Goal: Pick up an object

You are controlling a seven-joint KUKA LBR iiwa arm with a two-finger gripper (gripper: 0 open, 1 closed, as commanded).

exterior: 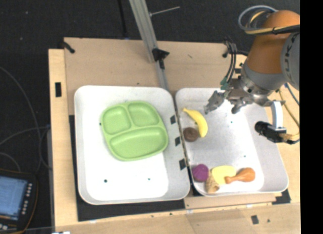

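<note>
**rigwatcher:** Where's the arm sitting relative to anything grabbable right now?

**me:** I've got the grey two-finger gripper (222, 103) hanging over the upper part of the right-hand shallow white bin (262, 175), jaws spread open with nothing between them. Closest candidate is the curved yellow plastic banana (197, 121), which lies just down and to the left of the jaws in the camera view. Its long axis runs diagonally, from upper left to lower right, so I'd guess the jaws need to close across that line, not along it.

**rigwatcher:** Anything crowding it?

**me:** A small round brown ball-like thing (191, 134) sits touching or almost touching the banana's lower end, and the bin's left wall is right beside both. That's the tight side. To the right of the banana the bin floor is bare, plenty of room to come in from there.

**rigwatcher:** Other options?

**me:** A purple round lump (200, 172), a pale yellow block (222, 173) and an orange-brown gourd-shaped toy (240, 176) are bunched along the bottom edge, well apart from the jaws. The green three-compartment plastic plate (134, 130) is over in the left white bin (91, 177), farthest off. Banana's my bet.
</note>
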